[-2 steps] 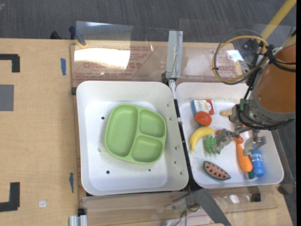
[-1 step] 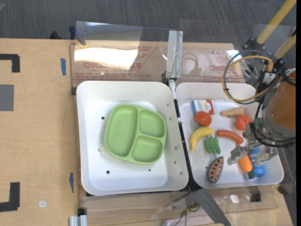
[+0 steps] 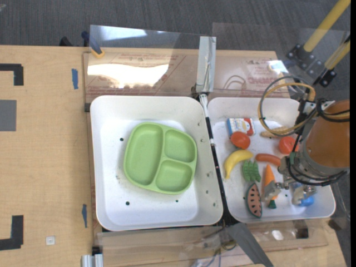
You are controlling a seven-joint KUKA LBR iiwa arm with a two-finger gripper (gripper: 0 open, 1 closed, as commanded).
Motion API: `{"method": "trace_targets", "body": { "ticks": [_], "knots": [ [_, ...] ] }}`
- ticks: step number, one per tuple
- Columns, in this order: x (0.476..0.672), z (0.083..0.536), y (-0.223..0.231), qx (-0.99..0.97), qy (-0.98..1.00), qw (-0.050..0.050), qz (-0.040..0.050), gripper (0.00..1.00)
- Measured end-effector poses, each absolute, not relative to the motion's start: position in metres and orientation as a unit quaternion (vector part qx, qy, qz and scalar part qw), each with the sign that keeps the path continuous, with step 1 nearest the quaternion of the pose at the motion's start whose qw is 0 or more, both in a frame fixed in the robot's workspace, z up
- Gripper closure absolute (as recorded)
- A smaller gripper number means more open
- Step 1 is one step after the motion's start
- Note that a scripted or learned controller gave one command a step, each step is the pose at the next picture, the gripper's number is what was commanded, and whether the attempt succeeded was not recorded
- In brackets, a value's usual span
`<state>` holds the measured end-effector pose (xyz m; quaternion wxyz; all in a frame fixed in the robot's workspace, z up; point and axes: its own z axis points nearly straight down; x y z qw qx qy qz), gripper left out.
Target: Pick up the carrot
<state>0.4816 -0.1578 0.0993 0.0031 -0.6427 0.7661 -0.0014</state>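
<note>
The carrot (image 3: 269,175) is orange with a green top. It lies in the right bin (image 3: 328,209) near the front, between a green toy vegetable (image 3: 251,171) and the arm. My gripper (image 3: 287,194) is low over the bin just right of the carrot, and stands open. Its left fingertip (image 3: 272,192) overlaps the carrot's lower end. I see nothing held between the fingers. The grey wrist with the orange band (image 3: 328,141) hides the bin floor to the right.
The right bin also holds a watermelon slice (image 3: 254,200), a banana (image 3: 236,161), a sausage (image 3: 268,159), a tomato (image 3: 240,140), a milk carton (image 3: 239,126), a red toy (image 3: 287,144) and a blue item (image 3: 306,201). The left bin holds a green divided plate (image 3: 160,158).
</note>
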Motion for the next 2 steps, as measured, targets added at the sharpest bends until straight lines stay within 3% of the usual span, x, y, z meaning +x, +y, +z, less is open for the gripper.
{"method": "trace_targets", "body": {
  "ticks": [1, 2],
  "knots": [
    [0.483, 0.108, -0.155, -0.643, 0.766, 0.005, -0.0006, 1.00],
    [0.482, 0.187, -0.073, -0.648, 0.762, 0.004, -0.0017, 1.00]
  ]
}}
